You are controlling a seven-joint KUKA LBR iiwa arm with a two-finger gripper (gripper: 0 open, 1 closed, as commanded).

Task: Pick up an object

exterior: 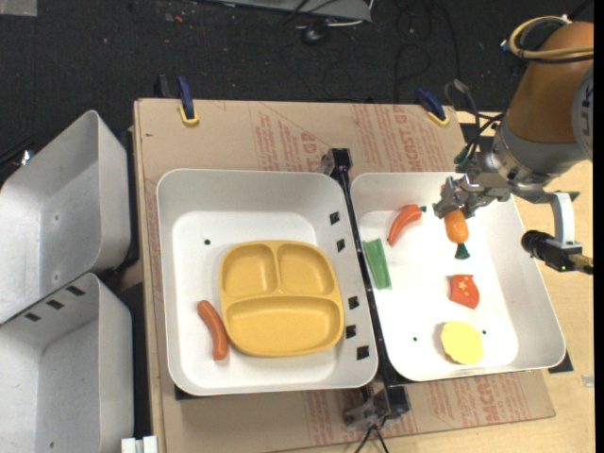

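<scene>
Here, above the far part of the right bin (538,333), the arm's pincer (460,208) is clamped on a small orange carrot (457,226), whose dark green tip (462,250) hangs below it. The carrot appears lifted off the bin floor, though the slanted view leaves that uncertain. The pick looks to be at the lifting step, with the grasp already made. What the next move calls for, by this reading, is a steady rise straight up, so the toy does not slip from the narrow grip. Left in the same bin lie an orange-red chili pepper (404,222), a green stick (377,263), a red wedge (463,292) and a yellow disc (461,342). In the left bin (179,253) sit a yellow divided plate (280,297) and a sausage (213,329).
</scene>
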